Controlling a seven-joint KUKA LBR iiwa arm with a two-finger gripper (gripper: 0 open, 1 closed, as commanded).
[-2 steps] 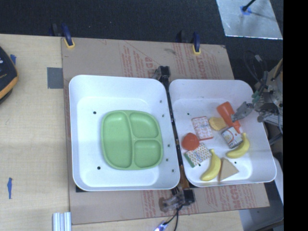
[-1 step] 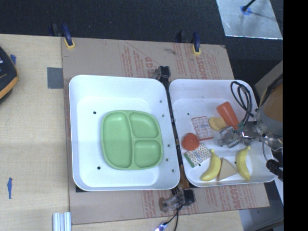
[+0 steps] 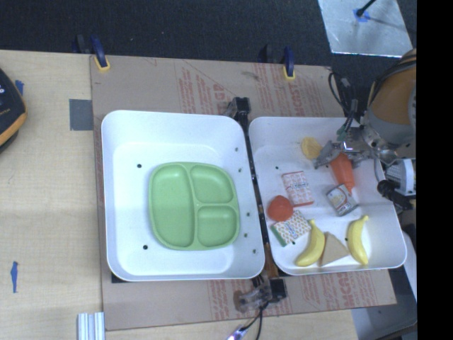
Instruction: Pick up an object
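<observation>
here, the gripper (image 3: 340,156) sits at the right bin's (image 3: 396,261) upper right, just above the orange carrot (image 3: 343,172). whether it grips anything, i cannot tell.

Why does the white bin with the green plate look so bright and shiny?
In the camera view, light from above washes out the shallow white left bin, blurring its walls into glare; the green divided plastic plate stays clear, with a soft shadow along its lower left edge. The grey pincer at right looks blurry.
</observation>
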